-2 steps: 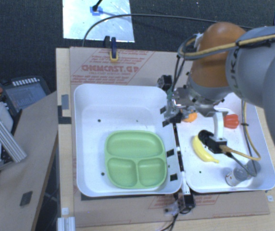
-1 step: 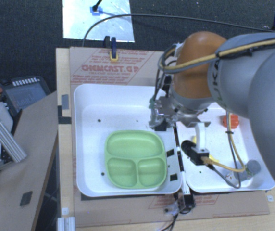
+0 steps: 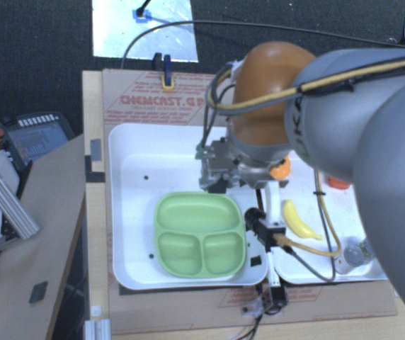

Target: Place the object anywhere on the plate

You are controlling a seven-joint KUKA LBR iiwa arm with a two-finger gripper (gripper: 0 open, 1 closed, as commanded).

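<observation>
You can't tell the gripper (image 3: 220,179) state; confirm a catch, then ease toward 7 o'clock over the green plate (image 3: 200,234).

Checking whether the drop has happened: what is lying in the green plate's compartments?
The green plate shows bare compartments, nothing lying in them. The arm covers its far rim, so that edge is hidden.
</observation>
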